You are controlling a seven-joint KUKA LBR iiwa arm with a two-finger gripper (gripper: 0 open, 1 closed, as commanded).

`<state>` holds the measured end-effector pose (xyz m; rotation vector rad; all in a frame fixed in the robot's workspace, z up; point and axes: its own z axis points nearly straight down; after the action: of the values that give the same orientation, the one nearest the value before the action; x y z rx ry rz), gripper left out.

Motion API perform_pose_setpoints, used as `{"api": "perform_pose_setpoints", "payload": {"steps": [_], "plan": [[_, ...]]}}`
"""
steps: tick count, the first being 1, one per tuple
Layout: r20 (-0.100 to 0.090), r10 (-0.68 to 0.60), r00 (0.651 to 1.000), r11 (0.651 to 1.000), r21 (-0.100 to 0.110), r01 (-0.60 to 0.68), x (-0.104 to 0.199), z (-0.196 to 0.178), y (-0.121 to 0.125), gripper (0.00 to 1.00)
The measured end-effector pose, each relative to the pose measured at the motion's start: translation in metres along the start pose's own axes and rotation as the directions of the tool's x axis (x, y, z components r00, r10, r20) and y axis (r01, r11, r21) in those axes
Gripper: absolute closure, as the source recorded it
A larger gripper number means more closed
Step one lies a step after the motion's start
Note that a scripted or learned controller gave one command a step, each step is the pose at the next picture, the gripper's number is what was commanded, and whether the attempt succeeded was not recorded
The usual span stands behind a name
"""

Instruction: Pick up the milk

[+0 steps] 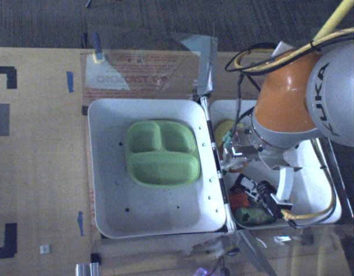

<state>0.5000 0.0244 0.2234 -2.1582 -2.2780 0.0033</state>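
My arm's orange and grey wrist (292,105) hangs low over the right bin (323,203) and covers most of it. The gripper (233,154) reaches down at the bin's left side, close to the wall shared with the left bin. I cannot pick out a milk carton among the things that show; the arm hides much of the bin floor. A yellow-green rounded item (225,129) lies just above the gripper. A small red item (239,200) and a dark green item (251,215) lie at the bin's near left corner.
The left bin (105,171) holds a green divided plate (163,153) at its middle. A clear plastic sheet (142,76) lies on the bench behind the bins. Blue tape marks (69,80) dot the wooden bench.
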Motion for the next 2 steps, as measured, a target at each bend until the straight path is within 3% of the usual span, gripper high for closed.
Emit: {"api": "perform_pose_setpoints", "payload": {"steps": [1,2], "plan": [[0.001,0.322,0.947,0.947,-0.003,-0.322,0.108,-0.059,0.001,1.0],[0.001,-0.253,0.968,0.968,0.0,0.253,0.117,-0.026,-0.015,1.0]]}}
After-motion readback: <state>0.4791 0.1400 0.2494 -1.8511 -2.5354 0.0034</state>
